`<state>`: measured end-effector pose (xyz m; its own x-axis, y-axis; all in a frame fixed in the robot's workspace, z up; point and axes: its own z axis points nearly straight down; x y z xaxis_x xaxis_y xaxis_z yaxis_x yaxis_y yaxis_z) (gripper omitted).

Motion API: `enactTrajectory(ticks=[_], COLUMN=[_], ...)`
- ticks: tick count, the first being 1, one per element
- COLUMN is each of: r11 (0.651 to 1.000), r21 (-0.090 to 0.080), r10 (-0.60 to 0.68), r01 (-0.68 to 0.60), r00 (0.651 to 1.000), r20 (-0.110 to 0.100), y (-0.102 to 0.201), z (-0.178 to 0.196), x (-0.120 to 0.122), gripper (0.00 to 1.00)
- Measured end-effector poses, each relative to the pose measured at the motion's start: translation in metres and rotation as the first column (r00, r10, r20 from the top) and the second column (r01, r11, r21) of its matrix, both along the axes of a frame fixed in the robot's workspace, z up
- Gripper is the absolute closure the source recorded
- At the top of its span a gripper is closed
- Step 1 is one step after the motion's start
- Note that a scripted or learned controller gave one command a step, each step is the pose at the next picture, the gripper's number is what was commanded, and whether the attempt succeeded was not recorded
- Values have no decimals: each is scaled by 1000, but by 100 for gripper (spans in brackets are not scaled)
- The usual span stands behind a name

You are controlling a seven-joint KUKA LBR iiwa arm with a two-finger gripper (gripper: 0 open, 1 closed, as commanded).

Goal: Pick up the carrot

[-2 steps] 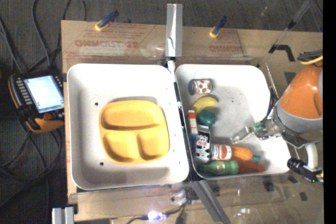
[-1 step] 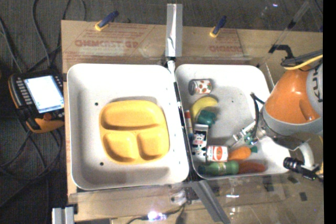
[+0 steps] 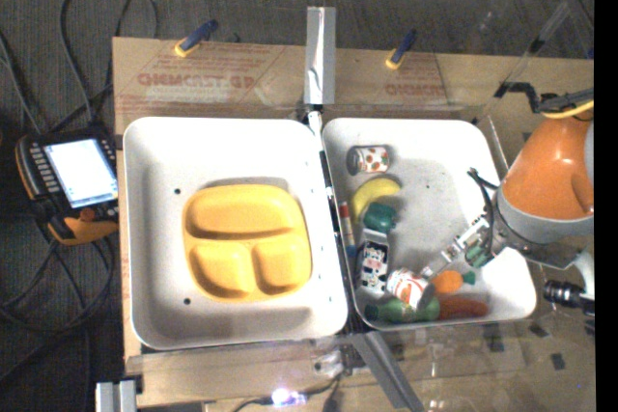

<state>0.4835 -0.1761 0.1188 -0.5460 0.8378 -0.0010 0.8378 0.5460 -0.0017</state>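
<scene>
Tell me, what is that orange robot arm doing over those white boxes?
The robot arm reaches in from the right over the right bin, which holds toy food and small cans. Its gripper is down near the bin's lower corner, right beside the carrot, which it is meant to pick up. The carrot lies on the bin floor next to a red and white can, so it is not lifted yet. The left bin holds a yellow tray with sections.

Yellow divided tray [image 3: 249, 239] sits in the left bin [image 3: 145, 207]; right bin [image 3: 425, 145] has a small can [image 3: 370, 158] far, yellow-green fruit [image 3: 375, 196] just nearer.
</scene>
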Motion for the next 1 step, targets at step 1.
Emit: enactTrajectory(ticks=[1], r11=[948], r21=[0], r10=[318], r01=[-318], r00=[948], r20=[1], y=[-12], z=[-2], x=[1], gripper=[0])
